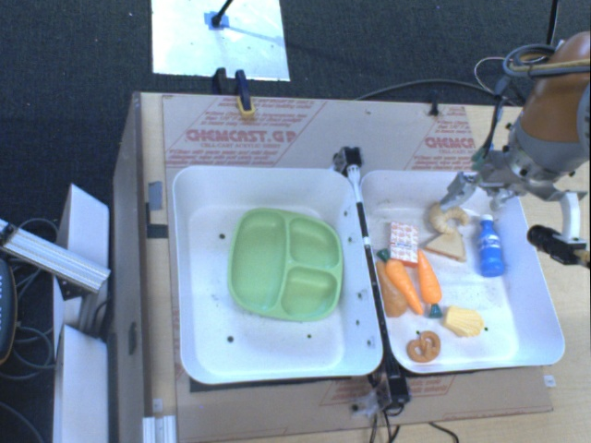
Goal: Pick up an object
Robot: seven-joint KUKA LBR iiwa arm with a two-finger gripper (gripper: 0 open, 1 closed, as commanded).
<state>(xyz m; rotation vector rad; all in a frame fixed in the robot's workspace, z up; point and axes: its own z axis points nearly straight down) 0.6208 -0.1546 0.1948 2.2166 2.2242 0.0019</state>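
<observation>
Toys for picking lie scattered in the right bin (545,335), below and to the left of the gripper (480,195); that claw hangs over the bin's far right part with its two fingers spread apart and nothing between them; one fingertip (456,193) points down to the left toward a pale curled croissant-like pastry (445,217), the other points toward the blue bottle (490,246), which lies on the bin floor just beside the claw with its white cap toward the far side; the grey arm (552,109) with its orange band rises from the claw toward the right edge; near the pastry, touching or almost touching it, sits a tan bread wedge (447,245); left of that lies a small white packet with red print (403,242); nearer the viewer two orange carrots (406,284) lie side by side at a slant, with a paler orange piece (390,294) against the bin's left wall; a yellow corn-like piece (464,321) sits near the carrots' right; a small brown pretzel (424,346) lies at the near edge; the left bin (208,220) holds a green divided plate (285,264), lying flat in its middle; both bins rest on a brown board with red lettering (240,137).
</observation>
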